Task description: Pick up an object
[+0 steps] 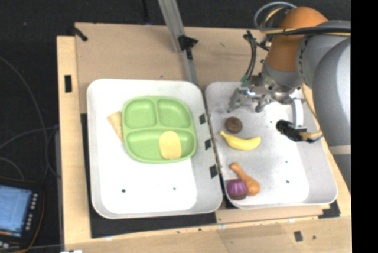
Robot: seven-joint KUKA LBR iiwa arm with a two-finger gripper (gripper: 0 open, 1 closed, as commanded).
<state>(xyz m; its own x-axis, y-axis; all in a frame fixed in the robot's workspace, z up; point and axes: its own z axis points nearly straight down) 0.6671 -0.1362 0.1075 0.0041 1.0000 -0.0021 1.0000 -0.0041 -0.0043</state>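
Camera view: gripper point(248, 99) hangs over the far end of the right bin point(313, 187), fingers spread and nothing between them, just above a brown round item point(234, 125), maybe a donut, hard to tell. Banana point(241, 141) lies just below that, carrot point(246, 179) touching a purple vegetable point(237, 188) at the near edge. Left bin point(147, 201) holds a green tray point(158, 127) with a yellow piece point(170, 145) in its near compartment and a tan wedge point(115, 124) against its left side.
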